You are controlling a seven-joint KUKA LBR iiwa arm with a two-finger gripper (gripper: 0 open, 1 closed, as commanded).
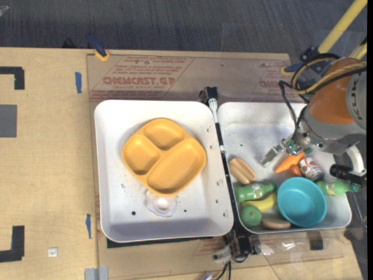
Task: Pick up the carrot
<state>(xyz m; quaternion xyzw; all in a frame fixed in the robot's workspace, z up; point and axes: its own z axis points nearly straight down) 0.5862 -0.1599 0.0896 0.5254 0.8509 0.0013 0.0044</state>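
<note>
The claw is seen low in the right bin, its fingers spread apart, one silver finger angled left. The carrot lies just beside it, ungripped, near the teal bowl. The arm is bent in from the right.

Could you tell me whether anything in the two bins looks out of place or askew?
The fried egg lies loose on the left bin floor beside the yellow divided plate, not on it. The right bin's toys are simply heaped together.
</note>
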